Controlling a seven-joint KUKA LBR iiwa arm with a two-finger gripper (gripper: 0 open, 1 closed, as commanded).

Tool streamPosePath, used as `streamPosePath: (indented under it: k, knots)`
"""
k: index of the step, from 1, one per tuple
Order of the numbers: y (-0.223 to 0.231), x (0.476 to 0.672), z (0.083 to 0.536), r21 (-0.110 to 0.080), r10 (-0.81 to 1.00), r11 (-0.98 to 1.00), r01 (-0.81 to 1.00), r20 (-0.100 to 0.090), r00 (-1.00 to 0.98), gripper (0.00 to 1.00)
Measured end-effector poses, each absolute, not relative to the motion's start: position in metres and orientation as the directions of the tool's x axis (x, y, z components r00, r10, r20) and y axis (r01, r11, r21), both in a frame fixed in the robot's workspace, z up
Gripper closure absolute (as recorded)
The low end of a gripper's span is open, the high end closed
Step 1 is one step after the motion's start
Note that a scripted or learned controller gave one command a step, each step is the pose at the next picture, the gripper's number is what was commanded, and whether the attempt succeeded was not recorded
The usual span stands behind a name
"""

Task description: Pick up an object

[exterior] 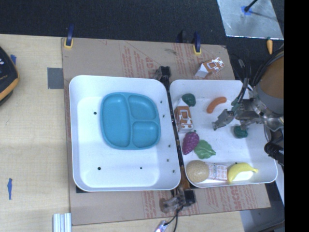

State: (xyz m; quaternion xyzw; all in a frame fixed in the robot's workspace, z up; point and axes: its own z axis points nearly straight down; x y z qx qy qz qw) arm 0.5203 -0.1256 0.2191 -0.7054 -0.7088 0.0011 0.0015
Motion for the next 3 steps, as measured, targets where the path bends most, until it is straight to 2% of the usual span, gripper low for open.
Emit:
streamPosePath:
  k: [1, 2, 3]
  knots:
    - [-0.161, 0.596, 0.146, -0.005, 1.0, 0.006, 1.0, -0.001, -0.006, 0.0]
    - [-0.176, 0.65, 0.091, -0.005, 1.0, 0.007, 1.0, 0.0, -0.007, 0.0]
    - [-0.134, 0.657, 0.101, -0.004, 1.0, 0.007, 1.0, 0.0, -0.007, 0.0]
